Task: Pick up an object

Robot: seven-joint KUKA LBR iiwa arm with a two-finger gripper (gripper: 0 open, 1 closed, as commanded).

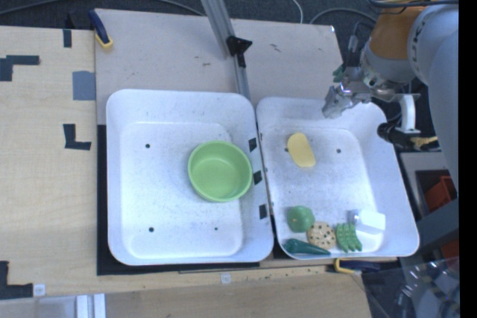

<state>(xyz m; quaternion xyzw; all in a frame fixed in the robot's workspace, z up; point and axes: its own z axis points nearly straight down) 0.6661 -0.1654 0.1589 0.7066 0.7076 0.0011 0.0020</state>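
Several small objects are lying in the right bin (387,182), and the arm is hanging over that bin's far right corner, at about 1 o'clock from its middle, with the gripper (334,105) pointing down toward the rim. Whether its fingers are parted or closed cannot be told from this slant, and nothing is visibly held between them. The nearest candidate is the yellow object (301,150), lying alone on bare floor at about 7 o'clock from the gripper, well apart from everything else, so it is looking like the soundest choice. A cluster is crowding the bin's near edge: a green ball (301,218), a speckled cookie-like piece (321,234), a dark teal piece (305,246), a green ridged toy (347,237) and a white block (370,220), several touching or just beside one another, which is making a clean grip there doubtful. In the left bin (134,160) a green bowl (219,170) is sitting near the centre, well apart from the gripper. To do this well, the arm is needing to centre over the yellow object, straddle its narrower width, and come straight down, keeping clear of the bin wall.
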